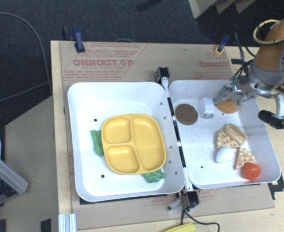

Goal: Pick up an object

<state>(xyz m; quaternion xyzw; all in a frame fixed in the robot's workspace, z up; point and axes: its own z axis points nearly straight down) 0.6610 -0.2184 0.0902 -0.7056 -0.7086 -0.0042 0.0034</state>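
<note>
Gripper low — over orange food piece

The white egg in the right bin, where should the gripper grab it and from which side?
Judging by the view, grip the white egg across its short middle, coming straight down from above. It lies on its side, with a waffle piece at its far edge and a wedge to its right, so close the fingers along the near-far line only if they fit.

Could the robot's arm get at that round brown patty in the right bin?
Probably yes: the round brown patty lies flat with bare floor around it, and the end effector hovers nearby in the same bin.
</note>
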